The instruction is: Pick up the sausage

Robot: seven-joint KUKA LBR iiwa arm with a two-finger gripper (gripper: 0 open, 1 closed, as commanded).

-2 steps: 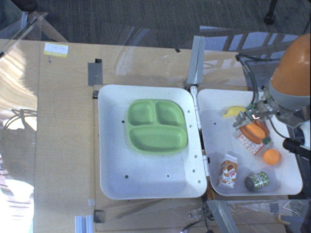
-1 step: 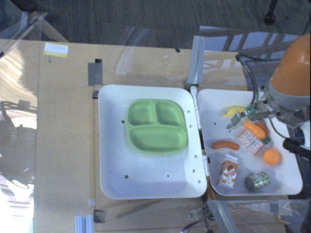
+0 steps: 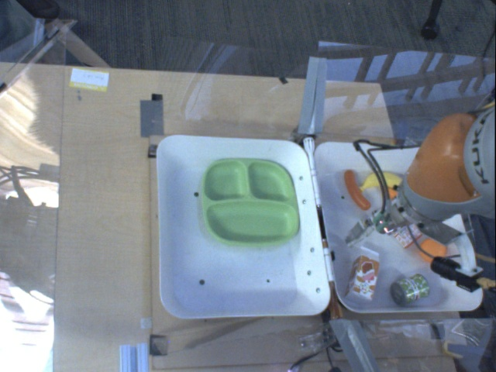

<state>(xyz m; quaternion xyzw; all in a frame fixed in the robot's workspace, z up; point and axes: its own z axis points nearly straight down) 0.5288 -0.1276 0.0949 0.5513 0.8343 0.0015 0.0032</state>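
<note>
"What lay on the table (image 3: 101, 231), going from the left?"

"First the left bin (image 3: 178, 285), which carried a green divided plate (image 3: 250, 201). Then the right bin (image 3: 333, 161), where the sausage (image 3: 356, 190) rested near the far left corner, with a yellow thing (image 3: 385, 182) just beside it on the right."

"And the tool?"

"The tool (image 3: 370, 227) hung nearer the viewer than the sausage and a touch to its right, close but apart from it. Its two thin fingers (image 3: 358, 231) looked spread, with nothing between them. The arm (image 3: 446, 169) rose behind it on the right."

"How did the sausage lie?"

"Its long axis ran on a slant, from the far left end down toward the near right, so the near end pointed roughly at the tool. By his reading, the tool would have to shift away from the viewer and slightly left, and turn its fingers across that slant."

"Anything close by?"

"A small carton (image 3: 364, 277) and a green can (image 3: 410, 289) sat nearer the viewer, well apart from the sausage."
</note>
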